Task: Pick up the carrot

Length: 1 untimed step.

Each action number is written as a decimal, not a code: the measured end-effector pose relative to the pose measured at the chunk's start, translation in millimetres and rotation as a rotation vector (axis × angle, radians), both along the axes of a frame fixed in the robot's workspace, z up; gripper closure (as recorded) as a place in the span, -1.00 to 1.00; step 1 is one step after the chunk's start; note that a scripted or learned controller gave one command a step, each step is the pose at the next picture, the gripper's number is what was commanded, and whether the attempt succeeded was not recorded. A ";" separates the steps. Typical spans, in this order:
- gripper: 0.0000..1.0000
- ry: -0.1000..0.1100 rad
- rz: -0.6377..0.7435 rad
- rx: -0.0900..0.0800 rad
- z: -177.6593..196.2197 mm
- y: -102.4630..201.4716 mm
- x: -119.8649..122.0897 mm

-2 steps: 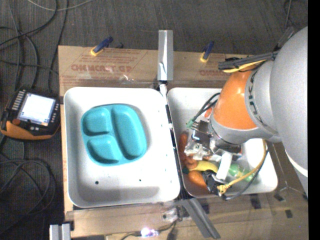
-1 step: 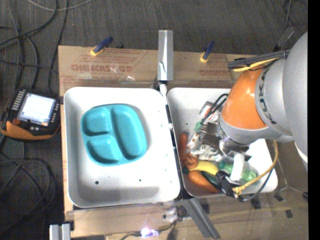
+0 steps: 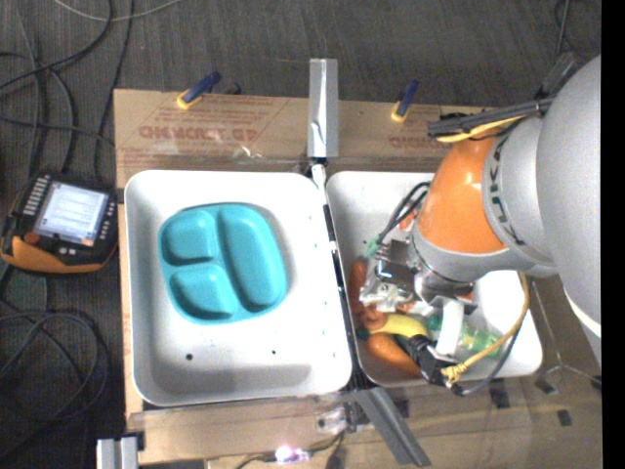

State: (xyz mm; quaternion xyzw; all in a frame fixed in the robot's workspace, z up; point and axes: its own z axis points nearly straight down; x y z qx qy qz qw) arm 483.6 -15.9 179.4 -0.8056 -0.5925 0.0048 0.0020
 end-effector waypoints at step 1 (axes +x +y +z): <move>1.00 -0.002 -0.620 -0.008 0.1 -5.5 -0.2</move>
